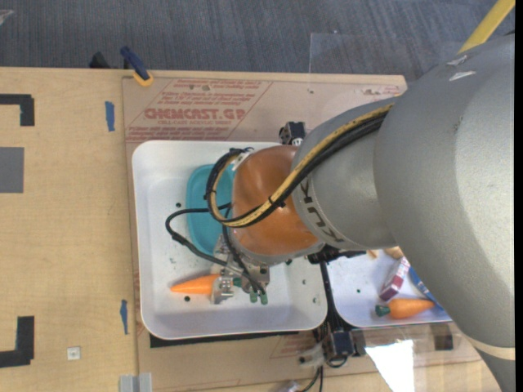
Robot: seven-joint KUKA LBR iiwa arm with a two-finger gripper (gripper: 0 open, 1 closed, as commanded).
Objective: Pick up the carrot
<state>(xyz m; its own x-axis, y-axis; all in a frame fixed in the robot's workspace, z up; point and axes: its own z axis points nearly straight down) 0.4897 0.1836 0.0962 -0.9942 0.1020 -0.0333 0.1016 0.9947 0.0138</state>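
a light wooden bench (57, 243) with black tape marks sits beside dark grey carpet floor (245, 15).

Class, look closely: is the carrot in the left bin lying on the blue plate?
No. The carrot lies on the left bin's white floor, below the blue plate.

Grey arm reaches left, gripper (239, 291) pointing down (fingers perhaps spread).

Showing bright orange on the carrot (194, 285), teal on the plate (203, 207), glossy white on the left bin (155, 219), orange banding the grey arm (270, 202), red lettering across tan cardboard (196, 109).
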